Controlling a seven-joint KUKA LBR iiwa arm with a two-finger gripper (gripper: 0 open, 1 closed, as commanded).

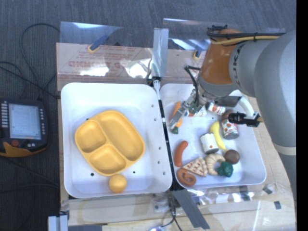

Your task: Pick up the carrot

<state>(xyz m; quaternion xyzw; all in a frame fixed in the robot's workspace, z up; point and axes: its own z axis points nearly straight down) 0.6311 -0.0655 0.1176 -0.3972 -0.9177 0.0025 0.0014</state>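
Observation:
The carrot (175, 117) is a small orange stick with a green tip. It lies in the right bin (250, 174), close to that bin's left wall and near its back. My gripper (185, 109) is down low at the carrot's right side, overlapping its upper part. The grey arm with its orange band (219, 64) reaches in from the back right. From this angle it is unclear whether the carrot sits between the gripper's parts or only beside them.
The right bin also holds a banana (217, 134), a small can (230, 129), a white cylinder (209, 142), a sausage (181, 153), a pizza slice (195, 167) and broccoli (224, 169). In the left bin (77, 93) are a yellow divided plate (109, 141) and a yellow ball (117, 182).

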